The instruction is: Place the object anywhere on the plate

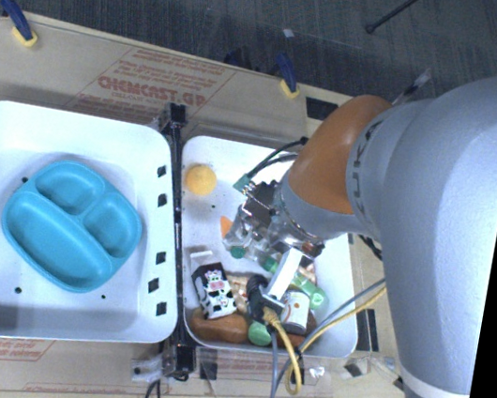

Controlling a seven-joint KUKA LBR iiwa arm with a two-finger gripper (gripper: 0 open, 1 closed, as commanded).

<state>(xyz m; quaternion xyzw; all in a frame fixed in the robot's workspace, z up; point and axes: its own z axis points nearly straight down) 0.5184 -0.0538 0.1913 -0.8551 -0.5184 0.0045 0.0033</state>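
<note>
The grey arm (434, 226) with its orange band comes in from the right of the frame and hangs over the right white plastic bin (201, 152). Its gripper (252, 232) is low in the middle of this bin, but from here I cannot tell if it holds something.

The blue plastic plate (73, 224) with three compartments lies in the left white bin (4, 126), at the left centre of the frame, with nothing on it.

A small round yellow ball (200, 179) sits in the upper left part of the right bin, apart from the gripper. At the lower edge of that bin several small toys lie close together: a black-and-white cow-like figure (213, 292), a brown bread-shaped piece (221, 329) and a green piece (260, 334).
</note>
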